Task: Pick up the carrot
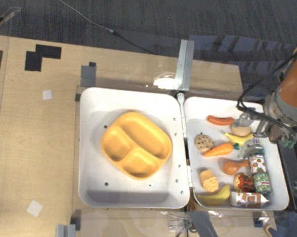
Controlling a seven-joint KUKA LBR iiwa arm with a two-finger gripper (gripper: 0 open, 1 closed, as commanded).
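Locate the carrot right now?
In the camera view, the carrot lies in the right bin, mid-bin, between the cookie on its left and the banana at upper right.

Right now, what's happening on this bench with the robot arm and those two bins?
A grey and orange arm reaches in over the right bin, its gripper low near the far right corner among toy foods. The carrot it is meant to pick up lies loose in the middle of that bin, beside a cookie, not in the gripper. The left bin holds a yellow divided plate.
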